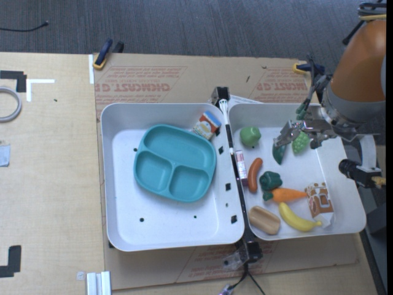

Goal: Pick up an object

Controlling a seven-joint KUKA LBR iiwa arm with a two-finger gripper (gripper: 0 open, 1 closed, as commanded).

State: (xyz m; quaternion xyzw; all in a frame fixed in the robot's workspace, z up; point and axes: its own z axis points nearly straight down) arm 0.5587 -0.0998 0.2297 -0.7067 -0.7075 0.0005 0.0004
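The gripper hung at the frame's right; whether it was open could not be told. The green grape bunch beside it looked light, bumpy, rigid; grasp across its middle.

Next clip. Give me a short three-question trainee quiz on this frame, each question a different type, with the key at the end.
1. True or false: the teal divided plate lies in the right bin.
2. Multiple choice: which item lies nearest the end effector? A) banana B) green grapes C) hot dog bun
3. Fill in: the orange item between the broccoli and the banana is a ____.

Key
1. False; it lies in the left bin.
2. B
3. carrot
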